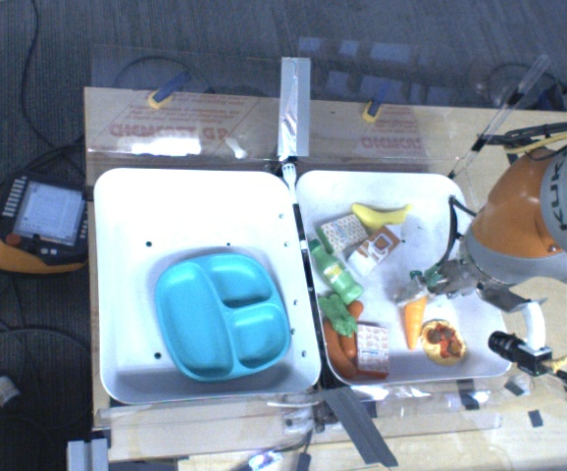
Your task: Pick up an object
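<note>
The right bin (431, 186) holds a heap of toy food. At the back lies a yellow banana (380, 213), with a patterned box (343, 233) and a brown-and-white box (380, 247) in front of it. A green bottle (340, 281) and a green leafy piece (337, 312) lie along the left wall. An orange carrot (414, 320) and a pizza-like piece (442, 340) sit at the front right. My gripper (426, 281) hangs low in this bin, just behind the carrot's thick end; nothing shows between its tips.
The left bin (127, 214) bears a blue divided plate (223, 312). A red-and-white packet (372, 346) and an orange piece (339, 346) lie at the right bin's front left. The arm's orange band (524, 214) stands over the right wall.
</note>
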Controlling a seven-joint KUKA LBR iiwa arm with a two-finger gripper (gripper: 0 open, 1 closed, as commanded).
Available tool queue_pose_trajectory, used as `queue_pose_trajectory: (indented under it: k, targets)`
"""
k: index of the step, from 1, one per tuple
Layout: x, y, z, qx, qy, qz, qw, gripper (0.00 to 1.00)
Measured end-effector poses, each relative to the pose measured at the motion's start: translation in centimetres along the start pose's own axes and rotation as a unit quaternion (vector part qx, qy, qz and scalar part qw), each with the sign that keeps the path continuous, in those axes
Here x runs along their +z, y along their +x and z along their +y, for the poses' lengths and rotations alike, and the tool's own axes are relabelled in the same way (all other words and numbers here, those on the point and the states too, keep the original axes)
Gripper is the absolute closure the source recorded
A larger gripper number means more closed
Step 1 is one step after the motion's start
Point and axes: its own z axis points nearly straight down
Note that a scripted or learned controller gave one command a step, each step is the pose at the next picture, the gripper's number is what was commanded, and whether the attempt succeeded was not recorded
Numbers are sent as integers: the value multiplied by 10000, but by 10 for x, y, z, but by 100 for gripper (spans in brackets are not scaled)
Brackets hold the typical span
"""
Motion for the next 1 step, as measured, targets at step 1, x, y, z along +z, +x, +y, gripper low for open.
queue_pose_trajectory:
  k: [1]
  targets:
    - [-131,22,-2,957,73,-4,9954,100]
